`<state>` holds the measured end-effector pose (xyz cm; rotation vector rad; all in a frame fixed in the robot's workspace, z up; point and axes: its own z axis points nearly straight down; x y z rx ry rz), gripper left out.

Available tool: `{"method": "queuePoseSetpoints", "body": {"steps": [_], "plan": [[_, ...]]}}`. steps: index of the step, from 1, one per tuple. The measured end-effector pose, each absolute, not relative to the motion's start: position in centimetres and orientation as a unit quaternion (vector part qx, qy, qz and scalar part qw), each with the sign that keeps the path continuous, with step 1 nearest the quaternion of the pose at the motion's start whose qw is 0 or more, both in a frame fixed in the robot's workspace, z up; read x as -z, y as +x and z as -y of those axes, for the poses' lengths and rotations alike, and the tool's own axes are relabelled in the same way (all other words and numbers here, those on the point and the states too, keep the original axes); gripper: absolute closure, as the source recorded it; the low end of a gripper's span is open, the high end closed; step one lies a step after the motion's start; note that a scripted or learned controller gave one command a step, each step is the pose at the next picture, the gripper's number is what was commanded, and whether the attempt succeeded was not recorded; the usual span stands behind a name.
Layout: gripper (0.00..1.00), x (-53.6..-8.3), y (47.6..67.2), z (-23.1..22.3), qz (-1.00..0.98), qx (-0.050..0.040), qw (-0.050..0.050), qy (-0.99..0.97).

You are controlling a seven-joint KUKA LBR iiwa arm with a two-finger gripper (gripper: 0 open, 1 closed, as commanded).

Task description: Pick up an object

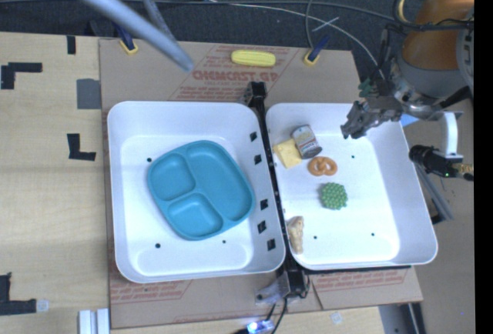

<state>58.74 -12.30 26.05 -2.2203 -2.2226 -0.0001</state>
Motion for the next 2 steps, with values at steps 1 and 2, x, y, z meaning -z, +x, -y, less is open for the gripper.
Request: {"method": "queuePoseSetpoints", "body": {"steps": [1,2], "plan": [[1.00,-24.7,59.5,6.4,0.709,-0.0006,0.001,-0.705],[1.00,-23.2,59.2,1.0,0.709,-0.0010,0.001,-0.705]]}}
